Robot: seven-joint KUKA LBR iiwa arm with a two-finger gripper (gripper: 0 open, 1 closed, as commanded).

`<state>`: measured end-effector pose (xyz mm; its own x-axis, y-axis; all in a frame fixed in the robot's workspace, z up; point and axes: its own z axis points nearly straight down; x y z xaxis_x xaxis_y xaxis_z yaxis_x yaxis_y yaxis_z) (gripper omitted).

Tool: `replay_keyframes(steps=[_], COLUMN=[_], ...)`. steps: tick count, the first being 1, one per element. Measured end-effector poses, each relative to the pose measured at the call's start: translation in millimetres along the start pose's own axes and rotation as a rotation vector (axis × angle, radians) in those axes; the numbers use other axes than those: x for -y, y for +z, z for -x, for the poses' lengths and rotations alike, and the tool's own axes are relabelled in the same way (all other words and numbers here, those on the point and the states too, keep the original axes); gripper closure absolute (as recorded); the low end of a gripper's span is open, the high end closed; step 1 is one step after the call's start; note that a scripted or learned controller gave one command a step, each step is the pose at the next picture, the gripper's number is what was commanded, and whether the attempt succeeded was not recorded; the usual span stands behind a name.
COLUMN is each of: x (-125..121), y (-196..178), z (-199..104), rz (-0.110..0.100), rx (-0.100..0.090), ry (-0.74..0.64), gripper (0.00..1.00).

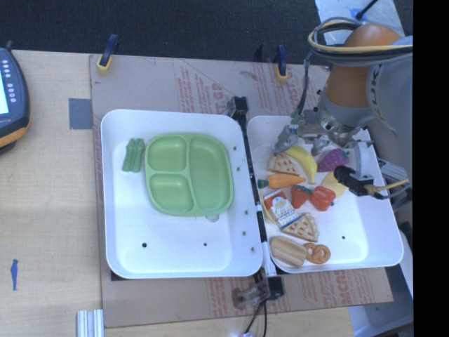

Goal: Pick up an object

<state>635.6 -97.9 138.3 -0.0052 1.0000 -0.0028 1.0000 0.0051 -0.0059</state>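
Gripper (300, 135) hovers low over the right bin (365, 248) just above the banana (304, 160) — its grip state can't be told — among 1 cluster of toy foods.

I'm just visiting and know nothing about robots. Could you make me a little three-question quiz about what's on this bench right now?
1. True or false: the green divided plate lies in the left bin.
2. Which bin does the claw hover over?
A. the left bin
B. the right bin
C. neither
3. Fill in: the yellow toy right beside the claw is a ______.

Key
1. True. A small green vegetable toy lies beside the plate, to its left.
2. B. The claw sits at the far end of the right bin, above the toy food.
3. Banana, next to a pizza slice and a carrot.
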Motion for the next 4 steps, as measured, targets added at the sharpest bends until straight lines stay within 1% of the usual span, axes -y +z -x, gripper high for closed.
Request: replay_keyframes(steps=[1,2,3,4], x=[-9,-10,-10,-22], y=[41,26,27,-39], z=[0,2,2,24], rz=[0.014,0.020,0.018,0.009], rx=[0.008,0.009,0.008,-0.001], ry=[-0.001,-0.001,-0.001,0.004], gripper=[0.00,1.00,0.00,0.00])
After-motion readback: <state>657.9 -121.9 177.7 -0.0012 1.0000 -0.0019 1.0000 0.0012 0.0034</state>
